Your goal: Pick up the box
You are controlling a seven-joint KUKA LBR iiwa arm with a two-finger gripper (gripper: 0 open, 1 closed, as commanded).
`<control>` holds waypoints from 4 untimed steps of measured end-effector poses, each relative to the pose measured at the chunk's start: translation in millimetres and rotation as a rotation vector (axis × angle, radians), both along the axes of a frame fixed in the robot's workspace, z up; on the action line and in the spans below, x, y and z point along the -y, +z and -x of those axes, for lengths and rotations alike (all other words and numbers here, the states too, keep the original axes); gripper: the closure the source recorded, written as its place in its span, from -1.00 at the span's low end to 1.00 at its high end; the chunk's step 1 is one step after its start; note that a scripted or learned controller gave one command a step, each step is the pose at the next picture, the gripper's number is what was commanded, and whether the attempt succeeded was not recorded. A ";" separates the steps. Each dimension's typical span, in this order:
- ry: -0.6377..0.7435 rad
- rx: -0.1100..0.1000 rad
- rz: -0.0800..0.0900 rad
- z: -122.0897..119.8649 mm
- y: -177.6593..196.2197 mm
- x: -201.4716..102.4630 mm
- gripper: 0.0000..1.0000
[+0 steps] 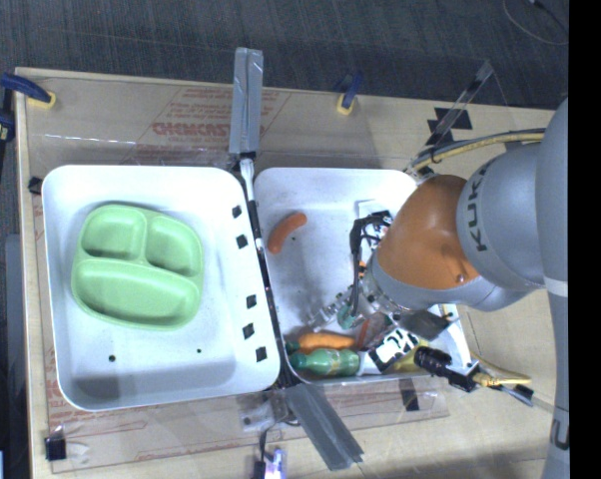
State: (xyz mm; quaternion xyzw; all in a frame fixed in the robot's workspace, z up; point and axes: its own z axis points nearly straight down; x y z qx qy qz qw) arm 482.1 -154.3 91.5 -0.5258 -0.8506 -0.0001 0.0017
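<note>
1. We see the grey arm [500, 228] reach in from the right over the right bin [320, 183], its orange band above the wrist.
2. The pincer [352, 312] sits low in the near half of that bin – we cannot tell whether it is clenched or released.
3. The box we cannot pick out for certain; a small black-and-white item [392, 347] lies just right of the pincer, at the near right of the bin, partly under the arm.
4. An orange carrot [325, 341] and a green item [325, 361] lie along the bin's near wall; a sausage [286, 230] lies farther off.
5. The left bin [61, 367] holds a green divided tray [139, 264] – on the desk [131, 118].
</note>
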 end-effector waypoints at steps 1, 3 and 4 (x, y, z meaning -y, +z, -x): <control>0.137 0.003 0.002 5.0 0.6 56.4 1.00; 0.211 0.005 0.003 -16.7 11.2 52.1 1.00; 0.163 0.002 0.001 -95.1 25.9 -34.5 1.00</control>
